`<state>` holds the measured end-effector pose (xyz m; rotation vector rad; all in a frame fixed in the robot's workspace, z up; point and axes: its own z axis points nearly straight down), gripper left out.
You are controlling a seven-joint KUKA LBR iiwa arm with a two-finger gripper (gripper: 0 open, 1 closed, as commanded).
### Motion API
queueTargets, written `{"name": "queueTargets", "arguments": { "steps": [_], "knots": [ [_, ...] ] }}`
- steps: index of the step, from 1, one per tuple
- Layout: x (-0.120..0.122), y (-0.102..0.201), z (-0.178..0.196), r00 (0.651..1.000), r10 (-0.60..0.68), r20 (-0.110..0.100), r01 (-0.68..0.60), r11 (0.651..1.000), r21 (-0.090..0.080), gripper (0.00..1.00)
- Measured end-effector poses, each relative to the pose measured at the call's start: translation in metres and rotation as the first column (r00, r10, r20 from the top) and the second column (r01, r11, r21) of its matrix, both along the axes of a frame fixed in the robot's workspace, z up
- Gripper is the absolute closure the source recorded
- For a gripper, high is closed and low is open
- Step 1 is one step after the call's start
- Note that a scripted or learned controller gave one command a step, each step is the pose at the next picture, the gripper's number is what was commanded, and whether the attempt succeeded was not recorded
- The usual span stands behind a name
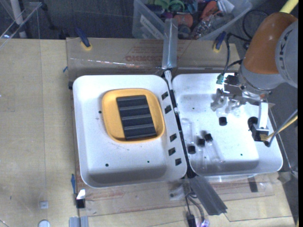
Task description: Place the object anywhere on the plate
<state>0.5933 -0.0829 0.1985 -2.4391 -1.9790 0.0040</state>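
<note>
**Arm poised over the right bin, plate waiting in the left**

Gripper (pixel 226 103) hung over the far half of the right bin (pixel 270 162), close to that bin's right wall, with the orange-banded arm (pixel 267 46) reaching in above it. Whether it was wide or narrow I could not tell from where I stood; the metal parts blurred together, and nothing could be made out in its grasp.

Over in the left bin (pixel 90 169), the yellow plate (pixel 110 115) sat slightly toward the far edge, and a dark ribbed block (pixel 136 117) already lay across its middle. A few small dark pieces (pixel 204 139) were scattered on the right bin's floor near the central divider (pixel 175 126), and another little one (pixel 222 121) rested just beneath the gripper.

Which of these was the object meant for the plate, I could not say for certain. If it was one of the small pieces, the sensible approach seemed to be a straight descent centred over it, a firm close, then a lift high enough to clear the divider before crossing. The yellow rim left little bare room, so a release near the block's edge looked safest.
</note>
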Motion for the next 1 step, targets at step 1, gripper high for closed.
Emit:
{"name": "queueTargets", "arguments": {
  "steps": [1],
  "knots": [
    [0.0001,0.0000,0.0001,1.000,0.000,0.000,0.000,1.000,0.000,0.00]
  ]
}}
